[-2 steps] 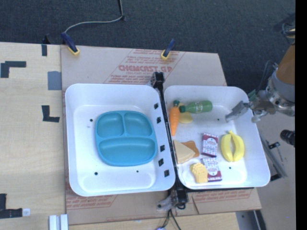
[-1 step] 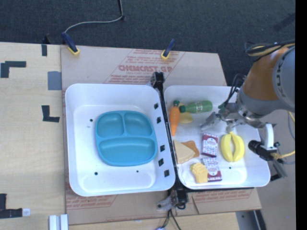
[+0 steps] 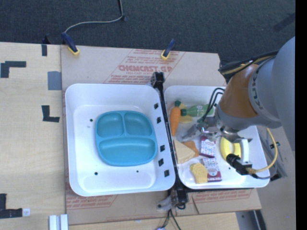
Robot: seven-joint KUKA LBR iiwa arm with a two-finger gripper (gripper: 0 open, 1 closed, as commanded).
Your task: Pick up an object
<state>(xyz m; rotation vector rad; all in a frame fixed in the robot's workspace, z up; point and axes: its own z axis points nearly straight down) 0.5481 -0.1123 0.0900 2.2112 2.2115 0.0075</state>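
On the bench, two shallow white plastic bins sit side by side on a sheet of printed brown cardboard (image 3: 139, 68) held by yellow-and-blue spring clamps (image 3: 71, 46). Left bin (image 3: 79, 128): one smooth turquoise plastic plate (image 3: 126, 138), rounded-rectangular, moulded into three compartments, lying flat near the centre.

Right bin (image 3: 211, 183): a clutter of small toy food items. An orange tapered plastic carrot with green top (image 3: 175, 118) lies along the left wall. Beside it, toward the rear, a pale green bottle-like piece (image 3: 194, 111). Below the carrot, a flat tan wedge with a matte surface (image 3: 186, 151); nearer the front, a lumpy yellow block (image 3: 198, 172) touching a glossy dark red printed packet (image 3: 213, 169). A second pink-and-white printed packet (image 3: 207, 146) lies just above. A curved yellow banana shape (image 3: 228, 147) rests at the right, partly under the arm.

Grey KUKA arm with orange band (image 3: 249, 99) reaches over the right bin; its metallic gripper (image 3: 200, 127) is low among the items, near the tan wedge and the upper packet. Finger state: cannot tell, as the wrist hides them. No item visibly held.
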